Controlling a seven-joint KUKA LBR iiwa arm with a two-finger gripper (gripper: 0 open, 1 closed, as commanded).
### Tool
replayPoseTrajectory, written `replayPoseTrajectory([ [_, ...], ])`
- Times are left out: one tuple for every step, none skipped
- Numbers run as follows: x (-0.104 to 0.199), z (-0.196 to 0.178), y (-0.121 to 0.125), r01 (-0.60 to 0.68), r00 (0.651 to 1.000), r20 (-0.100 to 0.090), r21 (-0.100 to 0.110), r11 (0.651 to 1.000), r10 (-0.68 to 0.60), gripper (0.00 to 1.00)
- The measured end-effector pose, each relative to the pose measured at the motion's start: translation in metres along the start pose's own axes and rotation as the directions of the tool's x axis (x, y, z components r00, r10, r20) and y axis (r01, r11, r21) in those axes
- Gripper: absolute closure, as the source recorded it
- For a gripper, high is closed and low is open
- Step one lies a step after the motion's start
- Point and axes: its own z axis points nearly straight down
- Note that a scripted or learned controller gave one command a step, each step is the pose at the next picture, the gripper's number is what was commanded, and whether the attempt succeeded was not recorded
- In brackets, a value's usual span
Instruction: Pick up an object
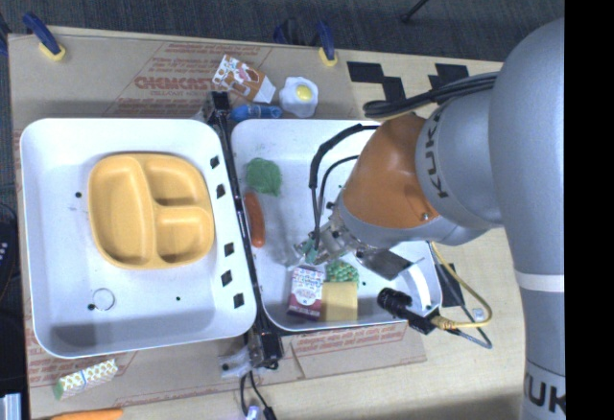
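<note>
The right bin [288,135] holds a green broccoli-like piece [264,175], an orange sausage-shaped piece [254,218], a small red and white carton [307,291], a yellow block [340,301] and a green patterned item [342,270]. My gripper [318,244] hangs low in this bin, just above the carton and the green patterned item. The orange wrist band [389,183] hides most of it.
The left bin [38,217] holds a yellow divided tray [153,209]. Behind the bins lie a small printed carton [236,75], a fried-egg toy [300,94] and a blue item [257,111]. A wrapped packet [86,377] lies at the front left. Black cables [422,313] run by the right bin's front corner.
</note>
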Motion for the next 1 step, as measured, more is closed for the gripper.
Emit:
replayPoseTrajectory([
  [0.0637,-0.0901,0.0061,0.063,0.998,0.003,-0.002,0.998,-0.063,1.0],
])
